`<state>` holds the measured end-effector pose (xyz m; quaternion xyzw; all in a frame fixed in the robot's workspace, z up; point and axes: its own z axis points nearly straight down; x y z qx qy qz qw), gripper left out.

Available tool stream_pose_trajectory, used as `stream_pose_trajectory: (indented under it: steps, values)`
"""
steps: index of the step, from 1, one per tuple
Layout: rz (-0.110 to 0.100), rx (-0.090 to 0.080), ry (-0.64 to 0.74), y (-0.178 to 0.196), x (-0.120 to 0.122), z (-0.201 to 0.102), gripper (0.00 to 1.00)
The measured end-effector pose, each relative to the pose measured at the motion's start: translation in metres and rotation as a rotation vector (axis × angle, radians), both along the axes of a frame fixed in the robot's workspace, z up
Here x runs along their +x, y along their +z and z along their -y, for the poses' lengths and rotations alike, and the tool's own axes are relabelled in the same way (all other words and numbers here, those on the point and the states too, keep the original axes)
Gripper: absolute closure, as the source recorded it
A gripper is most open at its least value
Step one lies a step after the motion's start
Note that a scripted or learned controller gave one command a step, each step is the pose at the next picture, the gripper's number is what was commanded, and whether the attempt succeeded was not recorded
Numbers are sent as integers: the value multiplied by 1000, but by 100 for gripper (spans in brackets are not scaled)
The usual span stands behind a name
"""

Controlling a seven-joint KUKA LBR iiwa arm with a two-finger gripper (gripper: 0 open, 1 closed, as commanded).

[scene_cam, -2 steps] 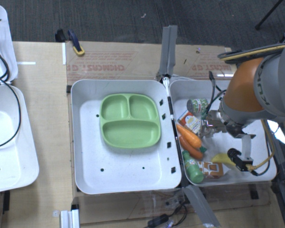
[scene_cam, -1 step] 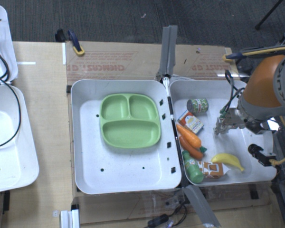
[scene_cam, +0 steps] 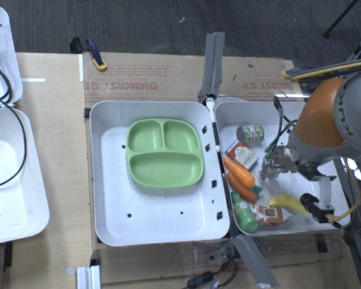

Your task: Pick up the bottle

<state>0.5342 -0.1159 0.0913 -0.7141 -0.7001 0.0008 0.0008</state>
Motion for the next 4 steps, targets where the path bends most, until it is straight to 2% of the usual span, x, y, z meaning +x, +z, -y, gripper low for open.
stream_pose_trajectory:
  steps: [1,2,3,4]
  values:
    - [-1,0,-4,9,0,1,100]
    - [-1,0,-10,-1,-49,-4,100]
    - [0,-1,-42,0,-57,83,100]
    - [0,1,-5,0,-57,42,100]
